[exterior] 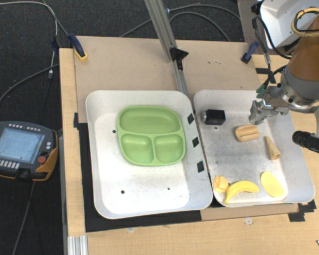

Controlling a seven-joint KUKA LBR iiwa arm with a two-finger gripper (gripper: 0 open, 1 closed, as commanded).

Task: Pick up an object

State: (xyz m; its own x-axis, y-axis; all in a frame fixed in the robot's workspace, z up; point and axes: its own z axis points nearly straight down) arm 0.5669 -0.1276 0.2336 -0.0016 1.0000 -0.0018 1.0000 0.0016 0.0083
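The right bin [239, 158] holds a black block [215, 116] at its back left, a tan bread-like roll [247, 133], a small tan stick-shaped piece [272, 148], a yellow banana [241, 189], a yellow oval slice [273, 184] and a small yellow lump [220, 183]. My gripper [259, 112] hangs over the back right of this bin, just above and right of the roll. Nothing shows between its tips.
The left bin [106, 190] carries a green three-compartment plate [150, 135]. A slanted metal pole [167, 31] crosses the bench behind the bins. Blue clamps [77, 48] sit at the bench's back corners. A teach pendant [21, 150] lies on the floor at left.
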